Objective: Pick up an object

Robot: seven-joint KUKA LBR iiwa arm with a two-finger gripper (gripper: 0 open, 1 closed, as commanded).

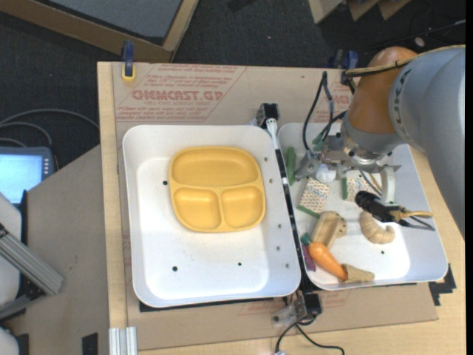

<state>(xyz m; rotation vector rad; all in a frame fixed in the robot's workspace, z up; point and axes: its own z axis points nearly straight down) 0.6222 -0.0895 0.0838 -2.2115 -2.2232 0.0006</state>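
Note:
The gripper hangs low over the back of the right bin, under the grey arm with its orange band. Right at the gripper lie a small white round thing and a patterned pouch. A green strip lies along the bin's left wall. Nearer the front sit a tan wooden piece, an orange carrot, a beige curved piece and a small tan wedge. Nothing shows as lifted off the bin floor.
The left bin holds a yellow divided plate. The arm covers the right bin's back right corner. Bare floor shows at that bin's front right. A black bar runs between the two bins.

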